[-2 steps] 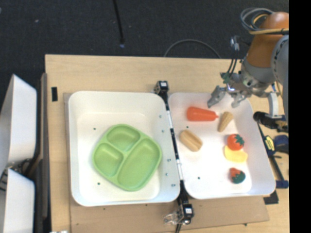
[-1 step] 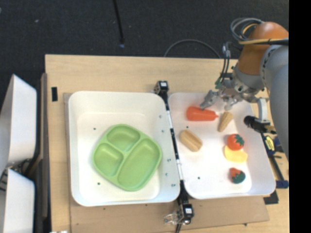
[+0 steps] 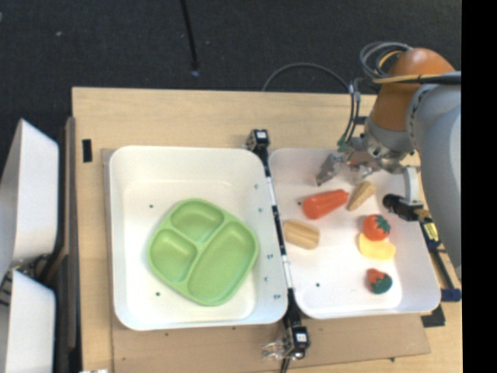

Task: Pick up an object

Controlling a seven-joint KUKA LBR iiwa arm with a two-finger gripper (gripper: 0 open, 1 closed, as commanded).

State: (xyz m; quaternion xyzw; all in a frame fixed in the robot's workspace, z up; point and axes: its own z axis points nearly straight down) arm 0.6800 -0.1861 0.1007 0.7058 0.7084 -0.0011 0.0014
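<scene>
I am watching the gripper (image 3: 342,169) hanging low over the back of the right bin (image 3: 326,298), with its jaws looking spread apart and nothing between them. The carrot (image 3: 324,203) is lying just in front of the fingertips, and a pale wedge (image 3: 360,195) is lying just beside the carrot's thick end. To do this well, I am judging that the jaws should straddle the carrot across its narrow width, staying clear of the wedge. A bread roll (image 3: 300,234), a tomato (image 3: 376,226), a yellow piece (image 3: 376,247) and a strawberry (image 3: 379,280) are sitting further forward. The green plate (image 3: 203,251) is resting in the left bin (image 3: 124,301). I am seeing no writing or brand marks that I can read.
</scene>
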